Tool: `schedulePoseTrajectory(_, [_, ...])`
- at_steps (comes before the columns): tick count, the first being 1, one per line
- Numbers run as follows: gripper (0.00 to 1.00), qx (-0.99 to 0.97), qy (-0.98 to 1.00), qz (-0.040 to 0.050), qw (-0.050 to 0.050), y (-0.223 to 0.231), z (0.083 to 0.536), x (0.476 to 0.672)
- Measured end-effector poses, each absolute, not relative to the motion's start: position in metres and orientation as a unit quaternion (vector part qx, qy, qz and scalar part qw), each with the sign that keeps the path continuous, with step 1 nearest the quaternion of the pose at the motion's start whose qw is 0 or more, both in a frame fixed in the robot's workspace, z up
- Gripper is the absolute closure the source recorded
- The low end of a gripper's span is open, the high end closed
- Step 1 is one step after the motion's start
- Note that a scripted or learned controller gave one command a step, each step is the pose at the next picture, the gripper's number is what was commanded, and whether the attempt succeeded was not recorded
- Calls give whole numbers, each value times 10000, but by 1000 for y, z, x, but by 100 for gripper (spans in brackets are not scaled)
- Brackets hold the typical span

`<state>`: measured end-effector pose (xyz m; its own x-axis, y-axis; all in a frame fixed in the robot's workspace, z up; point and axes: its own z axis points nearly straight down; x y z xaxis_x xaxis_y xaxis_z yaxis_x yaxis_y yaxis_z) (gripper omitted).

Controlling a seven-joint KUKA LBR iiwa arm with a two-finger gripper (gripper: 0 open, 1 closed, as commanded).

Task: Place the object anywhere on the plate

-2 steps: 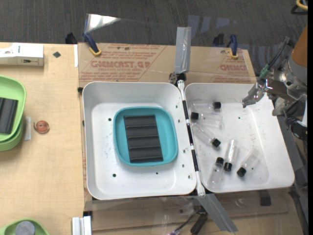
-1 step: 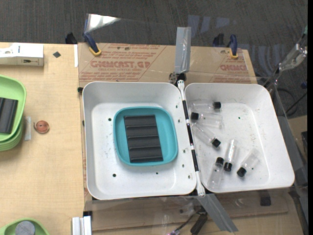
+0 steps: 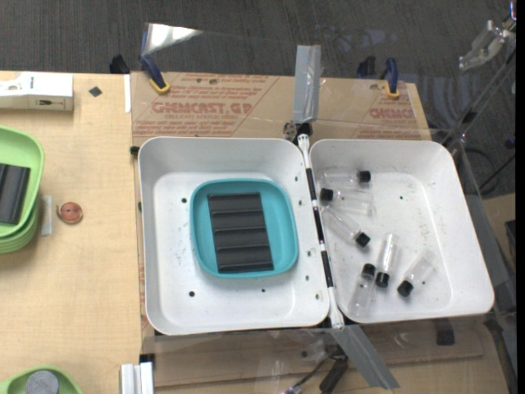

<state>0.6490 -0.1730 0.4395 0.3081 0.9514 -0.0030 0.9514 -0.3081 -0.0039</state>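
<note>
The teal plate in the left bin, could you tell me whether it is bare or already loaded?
Loaded. The teal plate carries a dark ribbed block lying flat across its middle, inside the left bin.

1. The two bins, left bin (image 3: 164, 302) and right bin (image 3: 459, 294), look like smooth white plastic with a soft shine.
2. The teal plate (image 3: 201, 220) in my left bin looks like smooth plastic, a little glossy at the rim.
3. The dark ribbed insert (image 3: 239, 232) on the plate looks matt, maybe rubber or foam; I cannot tell which.
4. The small vials (image 3: 385, 257) in the right bin are clear, glass or plastic, with matt black caps.
5. The brown sheet (image 3: 246, 105) behind the bins looks like printed cardboard, matt.
6. The bench (image 3: 74, 302) at the left looks like pale wood, smooth.
7. The floor (image 3: 246, 6) behind looks like dark, rough carpet.
</note>
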Motion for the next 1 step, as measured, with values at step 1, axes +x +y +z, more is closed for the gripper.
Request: schedulePoseTrajectory(1, [0, -8486, -5291, 19, 3, -214, 440, 660])
